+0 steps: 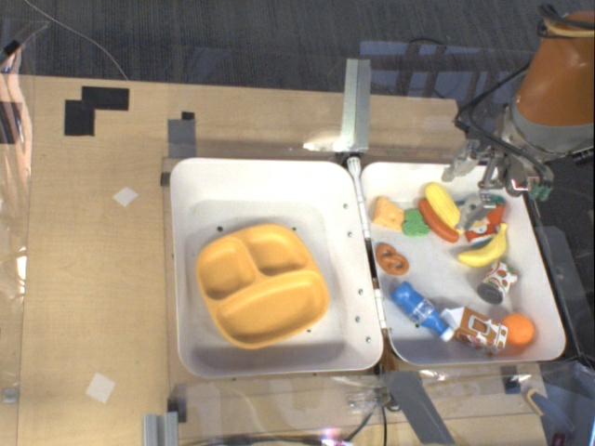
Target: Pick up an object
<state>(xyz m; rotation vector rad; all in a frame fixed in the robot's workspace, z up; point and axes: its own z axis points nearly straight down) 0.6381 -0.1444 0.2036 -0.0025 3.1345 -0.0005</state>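
Landmark: right bin [548, 291], shallow, white, smooth-walled.
Gripper [482, 177]: hung over the right bin's far right corner, above the toys; whether its claw was spread or pressed together could not be told.
Arm [558, 72]: grey with an orange band, entering above the right bin's far right side.
Hot dog [439, 212]: yellow bun over a red sausage, glossy plastic, long axis slanting from far-left to near-right, in the bin's far half.
Banana [486, 250]: yellow, curved, smooth, just right of the hot dog, tip pointing up-right.
Pretzel [392, 261]: brown, looped, by the bin's left wall.
Blue bottle [416, 307]: slim, lying slantwise in the near half.
Orange ball [520, 330]: round, near right corner.
Left bin [186, 249]: beside the right bin, holding a yellow divided plate [262, 283], matte, three-sectioned.
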